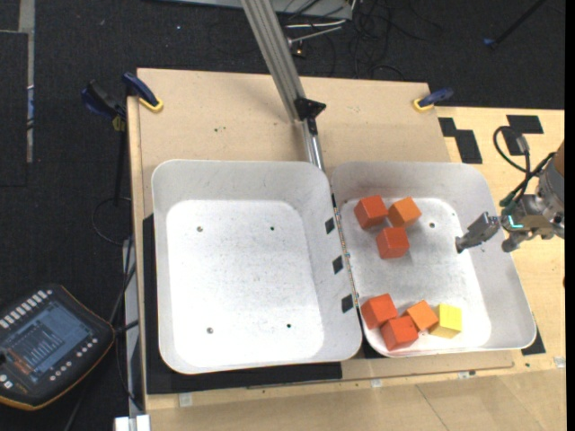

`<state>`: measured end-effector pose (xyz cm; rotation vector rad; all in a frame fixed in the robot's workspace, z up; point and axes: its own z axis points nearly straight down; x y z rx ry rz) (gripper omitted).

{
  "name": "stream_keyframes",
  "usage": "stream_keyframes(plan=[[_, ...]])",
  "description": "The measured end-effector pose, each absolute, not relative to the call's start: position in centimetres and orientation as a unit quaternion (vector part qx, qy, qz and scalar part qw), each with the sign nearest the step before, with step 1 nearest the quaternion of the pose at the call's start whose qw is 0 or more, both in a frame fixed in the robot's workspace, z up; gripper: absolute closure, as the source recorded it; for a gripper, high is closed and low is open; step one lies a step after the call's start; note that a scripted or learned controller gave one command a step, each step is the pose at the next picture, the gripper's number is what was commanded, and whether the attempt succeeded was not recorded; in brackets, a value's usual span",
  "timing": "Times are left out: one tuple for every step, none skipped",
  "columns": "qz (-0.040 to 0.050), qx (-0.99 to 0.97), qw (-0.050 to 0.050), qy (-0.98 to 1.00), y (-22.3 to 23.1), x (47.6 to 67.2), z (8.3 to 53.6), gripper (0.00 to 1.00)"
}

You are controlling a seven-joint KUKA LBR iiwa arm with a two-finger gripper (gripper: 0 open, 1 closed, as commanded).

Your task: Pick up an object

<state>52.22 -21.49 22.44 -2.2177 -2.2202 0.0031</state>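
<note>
Red blocks (pixel 389 320) hug the right bin's (pixel 503 321) front edge; pincer (pixel 476 233) state unclear, over open floor.

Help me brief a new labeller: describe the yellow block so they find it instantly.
Look at the right white bin, the one that holds all the blocks. In its near corner sits a cluster of four; the yellow block is the rightmost, touching an orange block. It is the sole yellow piece; every other block is red or orange.
</note>
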Motion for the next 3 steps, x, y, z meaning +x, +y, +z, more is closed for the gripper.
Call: stream_keyframes(plan=[[0.0,-0.707,0.0,-0.707,-21.5,52.3,22.6,0.0],[0.0011,-0.706,0.002,-0.708,-20.7,52.7,17.8,0.0],[0.0015,-0.708,0.003,-0.707,-21.2,52.3,11.7,0.0]])
